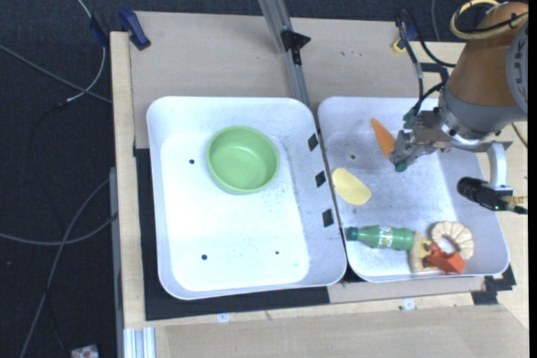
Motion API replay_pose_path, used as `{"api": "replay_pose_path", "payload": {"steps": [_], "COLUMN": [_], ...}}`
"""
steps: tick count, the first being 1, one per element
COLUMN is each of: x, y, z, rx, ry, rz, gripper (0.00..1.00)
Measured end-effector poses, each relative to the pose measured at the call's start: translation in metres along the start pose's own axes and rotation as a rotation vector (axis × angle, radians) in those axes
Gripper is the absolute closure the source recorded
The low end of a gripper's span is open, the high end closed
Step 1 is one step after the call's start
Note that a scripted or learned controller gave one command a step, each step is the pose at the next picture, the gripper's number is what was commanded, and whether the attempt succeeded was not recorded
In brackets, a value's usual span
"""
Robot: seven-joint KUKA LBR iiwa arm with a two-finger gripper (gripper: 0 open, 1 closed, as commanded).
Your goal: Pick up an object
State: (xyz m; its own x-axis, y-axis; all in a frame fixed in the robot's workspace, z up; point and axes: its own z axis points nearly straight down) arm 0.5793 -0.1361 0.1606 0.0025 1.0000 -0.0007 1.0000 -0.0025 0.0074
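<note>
In the right bin (470,205) lie an orange carrot-shaped piece (383,136), a pale yellow lump (351,186), a green bottle (383,237) on its side, and a tan ring-shaped toy with a red part (447,247). My gripper (402,161) hangs low over the upper middle of this bin. It is just right of the orange piece's lower end and touching or nearly touching it. Nothing is visibly held.
A green bowl (242,158) sits in the left bin (210,256). A slanted metal rail (277,4) runs down to the divide between the bins. Cables trail at the arm's side near the right bin's right rim.
</note>
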Motion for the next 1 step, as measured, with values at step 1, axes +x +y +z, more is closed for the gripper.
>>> {"api": "replay_pose_path", "payload": {"steps": [1], "x": [0.0003], "y": [0.002], "z": [-0.0523], "rx": [0.001], "ry": [0.001], "rz": [-0.004], "gripper": [1.0]}}
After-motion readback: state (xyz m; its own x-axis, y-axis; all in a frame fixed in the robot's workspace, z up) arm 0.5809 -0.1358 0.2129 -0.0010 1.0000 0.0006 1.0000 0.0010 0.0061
